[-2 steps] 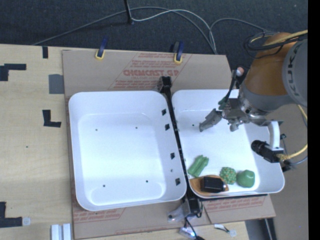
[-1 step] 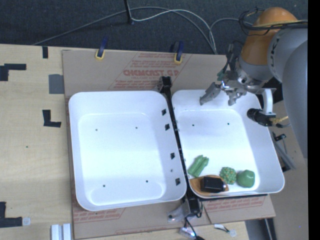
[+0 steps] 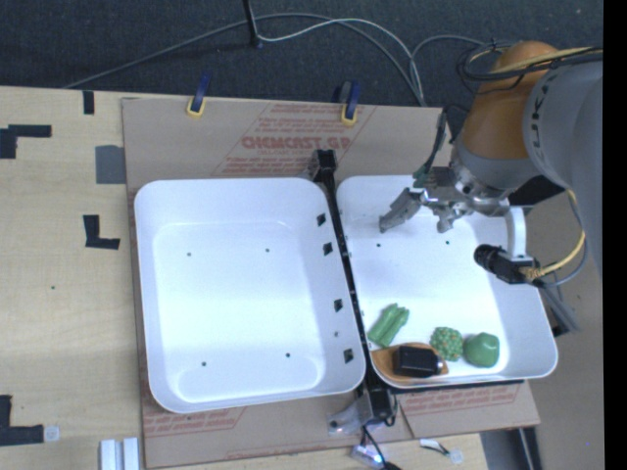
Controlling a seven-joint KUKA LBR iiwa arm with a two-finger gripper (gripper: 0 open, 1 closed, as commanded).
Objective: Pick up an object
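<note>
Here the gripper (image 3: 423, 211) hangs over the far part of the right bin (image 3: 509, 306), and its two fingers stand apart with nothing between them. All the things to pick lie well apart from it, together at the near edge of this bin: a long green piece (image 3: 389, 323), a bumpy green ball (image 3: 447, 342), a smooth green rounded piece (image 3: 481, 349), and a black object (image 3: 416, 361) that rests on a flat brown piece (image 3: 395, 365). They look like small toy food, so I judge them light and rather stiff, not fragile. The smooth rounded one may slip out between the fingers. The bumpy ball should give better hold. The long green piece seems the easiest: it lies a little apart from the others, and the fingers can close across its narrow width. The bin floor is white, smooth and flat, so a thing can slide when it is pushed. The near wall is just beside the group and leaves little room for a finger on that side. The left bin (image 3: 157, 292) offers free space for putting down.
</note>
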